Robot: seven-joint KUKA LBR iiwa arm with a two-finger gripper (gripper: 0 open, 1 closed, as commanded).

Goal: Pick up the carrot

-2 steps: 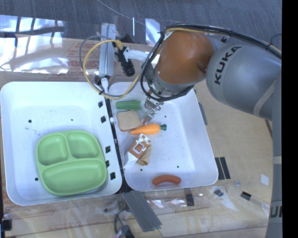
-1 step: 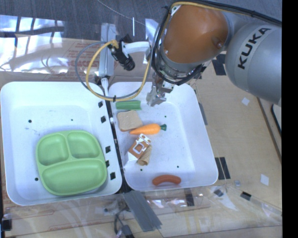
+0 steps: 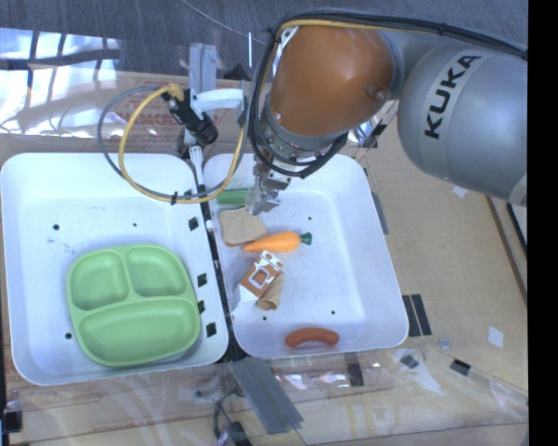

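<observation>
Currently gripper [image 3: 263, 200] hovering in right bin [image 3: 371, 249] above bread slice [image 3: 239, 226]; finger state: cannot tell. Carrot [image 3: 274, 242] lying free just below, beside the bread, near small carton [image 3: 264, 278].

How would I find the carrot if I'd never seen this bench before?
Look at the right-hand white bin, the one the grey arm reaches over. Near its left side, just below the gripper, lies the carrot, beside a tan bread slice. It is the bright orange, pointed thing with a small green top, unlike the curved sausage near the front wall.
</observation>
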